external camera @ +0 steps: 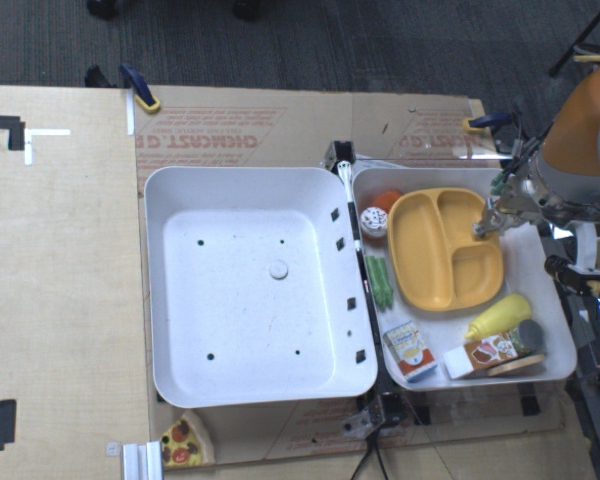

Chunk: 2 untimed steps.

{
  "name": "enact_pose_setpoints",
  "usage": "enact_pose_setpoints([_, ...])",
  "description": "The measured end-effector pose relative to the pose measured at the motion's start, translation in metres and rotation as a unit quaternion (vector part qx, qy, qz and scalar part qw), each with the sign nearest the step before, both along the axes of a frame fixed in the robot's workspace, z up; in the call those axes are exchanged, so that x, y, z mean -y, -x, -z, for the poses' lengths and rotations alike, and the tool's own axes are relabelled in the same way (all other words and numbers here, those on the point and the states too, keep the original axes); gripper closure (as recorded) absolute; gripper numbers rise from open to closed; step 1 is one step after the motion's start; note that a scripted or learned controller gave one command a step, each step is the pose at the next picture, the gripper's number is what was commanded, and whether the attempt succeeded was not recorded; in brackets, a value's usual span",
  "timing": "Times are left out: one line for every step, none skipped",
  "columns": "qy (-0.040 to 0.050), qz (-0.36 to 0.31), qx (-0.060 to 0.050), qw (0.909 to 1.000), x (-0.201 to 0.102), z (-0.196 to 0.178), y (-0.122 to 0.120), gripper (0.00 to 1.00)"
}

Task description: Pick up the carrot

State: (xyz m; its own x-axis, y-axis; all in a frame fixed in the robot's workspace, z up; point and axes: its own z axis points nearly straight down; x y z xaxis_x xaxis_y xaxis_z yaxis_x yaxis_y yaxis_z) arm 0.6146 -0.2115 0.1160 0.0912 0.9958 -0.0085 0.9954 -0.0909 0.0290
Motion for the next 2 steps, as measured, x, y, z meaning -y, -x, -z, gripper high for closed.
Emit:
enact_pose_setpoints([0.0069,-0.037,-0.011,0.9992,-0.073,-0.041,-0.026,1.00])
enact_pose_setpoints([0.0063,0.096,-0.013,0.9952,-0.104,-0.103,-0.042,1.00])
